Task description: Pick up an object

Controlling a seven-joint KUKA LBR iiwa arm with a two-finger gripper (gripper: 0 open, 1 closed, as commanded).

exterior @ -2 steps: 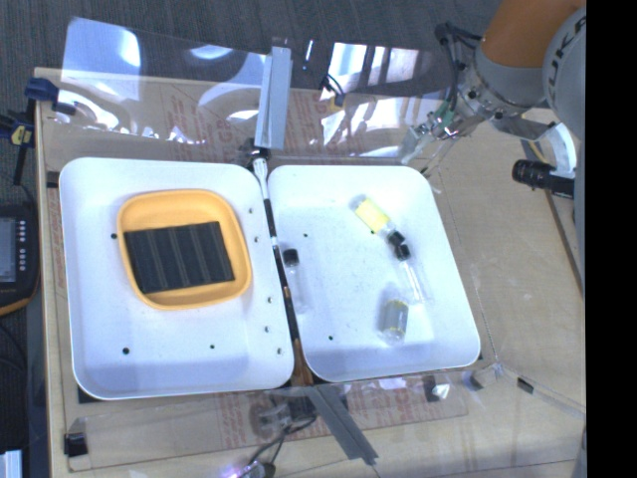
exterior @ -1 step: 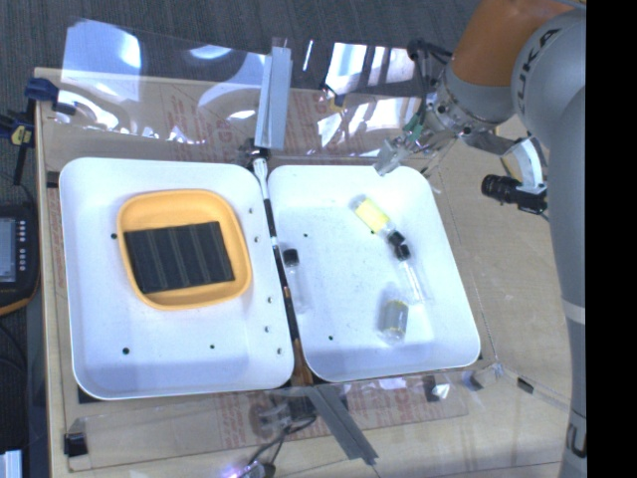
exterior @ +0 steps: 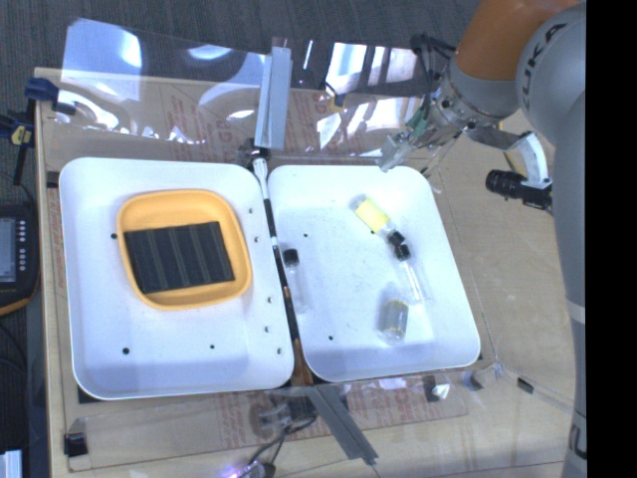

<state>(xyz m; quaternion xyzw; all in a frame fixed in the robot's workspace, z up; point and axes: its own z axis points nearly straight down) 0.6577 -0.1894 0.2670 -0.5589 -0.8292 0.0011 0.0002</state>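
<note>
In the right bin (exterior: 328,357) lie a pale yellow block (exterior: 370,214), a small black piece (exterior: 398,244), a clear tube (exterior: 411,280) and a small clear olive-tinted item (exterior: 393,319). Another small dark piece (exterior: 291,257) rests near the bin's left wall. My gripper (exterior: 402,152) hangs over the far rim of the right bin, up and to the right of the yellow block, apart from every object. Nothing shows between its tips.
The left bin (exterior: 90,347) holds a yellow tray (exterior: 134,217) with a dark ridged insert (exterior: 179,257). A metal bar (exterior: 271,98) and a clear plastic sheet (exterior: 149,68) stand behind the bins. The arm (exterior: 518,38) comes in from the upper right.
</note>
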